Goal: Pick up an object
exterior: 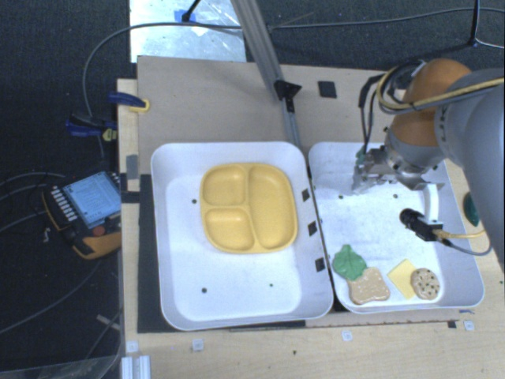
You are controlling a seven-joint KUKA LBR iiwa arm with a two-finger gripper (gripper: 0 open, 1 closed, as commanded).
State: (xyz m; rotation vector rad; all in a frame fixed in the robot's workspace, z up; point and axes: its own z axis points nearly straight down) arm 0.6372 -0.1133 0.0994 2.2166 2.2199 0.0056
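Observation:
Four toy foods lie along the near edge of the right bin (379, 231): a green lettuce leaf (348, 261), a slice of toast (368, 287), a yellow cheese square (402, 277) and a round cookie (425, 283). My gripper (364, 176) hangs low over the far left part of that bin, well away from the foods, and nothing shows in it. A yellow divided plate (248, 208) rests in the left bin (237, 283).
The grey arm with its orange band (430, 93) covers the right bin's far right corner. A metal pole (264, 46) slants down to the gap between the bins. Off the bench to the left lie a handheld device (87, 204), clamps (118, 101) and cables.

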